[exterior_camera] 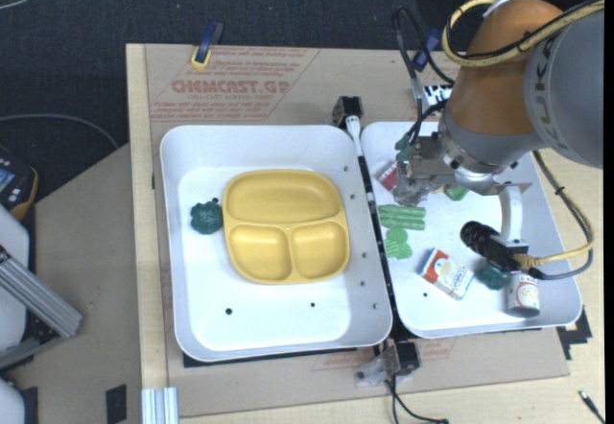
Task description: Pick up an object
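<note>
My gripper (pixel 413 184) is low over the back left of the right bin (pixel 556 312). A red object (pixel 388 176) lies just to its left, partly hidden by it. A ridged green piece (pixel 401 217) lies just in front of the gripper, with a second light green piece (pixel 398 244) below that. Nothing can be seen held. Further forward lie a small red, white and blue box (pixel 445 273), a teal object (pixel 495 276) and a small can (pixel 524 294). A green bit (pixel 455 191) peeks out from under the wrist.
The left bin (pixel 182 297) holds a yellow divided plate (pixel 285 223) and a dark green object (pixel 205 216) beside its left side. The ridge between the two bins (pixel 372 221) runs close to the gripper's left.
</note>
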`<state>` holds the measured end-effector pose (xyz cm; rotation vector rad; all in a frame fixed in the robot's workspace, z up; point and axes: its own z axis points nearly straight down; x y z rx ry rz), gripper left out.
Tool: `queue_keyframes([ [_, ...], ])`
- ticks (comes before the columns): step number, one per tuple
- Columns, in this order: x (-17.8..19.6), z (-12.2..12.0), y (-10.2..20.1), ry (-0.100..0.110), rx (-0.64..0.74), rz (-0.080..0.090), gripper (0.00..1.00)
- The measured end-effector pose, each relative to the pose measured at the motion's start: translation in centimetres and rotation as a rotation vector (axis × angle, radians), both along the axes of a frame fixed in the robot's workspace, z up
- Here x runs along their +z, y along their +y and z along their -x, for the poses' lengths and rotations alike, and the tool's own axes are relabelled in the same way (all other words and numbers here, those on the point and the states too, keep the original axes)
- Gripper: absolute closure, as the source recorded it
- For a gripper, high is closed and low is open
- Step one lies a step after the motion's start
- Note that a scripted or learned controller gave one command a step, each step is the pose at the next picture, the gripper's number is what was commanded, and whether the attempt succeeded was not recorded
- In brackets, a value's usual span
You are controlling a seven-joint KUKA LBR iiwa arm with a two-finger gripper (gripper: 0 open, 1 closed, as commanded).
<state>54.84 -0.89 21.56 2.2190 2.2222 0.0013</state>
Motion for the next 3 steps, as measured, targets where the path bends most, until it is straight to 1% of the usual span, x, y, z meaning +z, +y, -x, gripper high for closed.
queue_keyframes([
  [1,1.8,0.6,0.4,-0.002,0.0,0.0,1.0],
  [2,1.2,-0.2,0.5,-0.001,-0.001,0.001,1.0],
  [3,0.0,1.1,-0.3,0.006,-0.003,0.0,1.0],
])
